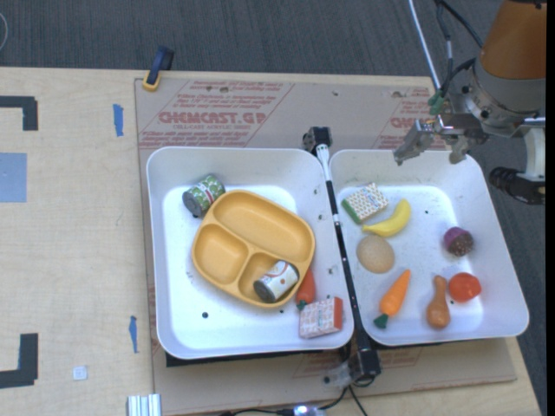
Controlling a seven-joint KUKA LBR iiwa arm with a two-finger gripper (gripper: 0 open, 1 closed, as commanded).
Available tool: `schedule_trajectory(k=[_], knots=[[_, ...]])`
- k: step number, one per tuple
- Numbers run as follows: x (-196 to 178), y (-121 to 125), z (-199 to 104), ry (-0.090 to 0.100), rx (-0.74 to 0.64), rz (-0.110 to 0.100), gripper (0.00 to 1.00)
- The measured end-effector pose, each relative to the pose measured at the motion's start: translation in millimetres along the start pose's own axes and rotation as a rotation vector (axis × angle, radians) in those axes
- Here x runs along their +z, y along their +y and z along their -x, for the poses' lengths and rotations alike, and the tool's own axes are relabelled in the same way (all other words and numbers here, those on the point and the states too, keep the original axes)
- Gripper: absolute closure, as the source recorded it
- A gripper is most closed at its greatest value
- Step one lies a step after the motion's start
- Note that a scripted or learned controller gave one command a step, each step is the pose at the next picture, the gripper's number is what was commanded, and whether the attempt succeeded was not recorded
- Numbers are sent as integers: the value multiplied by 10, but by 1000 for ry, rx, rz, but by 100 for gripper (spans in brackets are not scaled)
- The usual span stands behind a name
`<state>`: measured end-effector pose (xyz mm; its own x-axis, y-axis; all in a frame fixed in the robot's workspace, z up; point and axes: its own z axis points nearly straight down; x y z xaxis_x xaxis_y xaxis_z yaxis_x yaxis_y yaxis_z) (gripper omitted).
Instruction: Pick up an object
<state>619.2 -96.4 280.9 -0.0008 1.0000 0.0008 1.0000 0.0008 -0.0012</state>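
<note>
My gripper (432, 151) hangs above the far rim of the right bin (490, 189), its two fingers spread apart with nothing between them: open. Below it in that bin lie a green-and-white sandwich block (365, 203), a yellow banana (388, 219), a beige egg (375, 255), an orange carrot (394, 295), a purple onion (458, 242), a red tomato (465, 287) and a brown gourd (439, 303). The sandwich block and banana lie nearest the gripper, a little toward the front left of it.
The left bin (165, 258) holds a yellow divided tray (247, 232) with a small can (277, 281) in one compartment, a green can (203, 194), a red box (320, 316) and a red piece (305, 289). A black divider (334, 224) runs between the bins.
</note>
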Motion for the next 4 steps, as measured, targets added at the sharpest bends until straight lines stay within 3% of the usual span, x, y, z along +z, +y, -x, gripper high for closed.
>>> schedule_trajectory(k=[1, 2, 3, 4], knots=[[1560, 470, 230, 0, 0, -1, 0], [1894, 287, 229, 1, 0, 15, 0], [1903, 27, -34, -3, 1, 15, 0], [1898, 516, 384, -3, 1, 15, 0]])
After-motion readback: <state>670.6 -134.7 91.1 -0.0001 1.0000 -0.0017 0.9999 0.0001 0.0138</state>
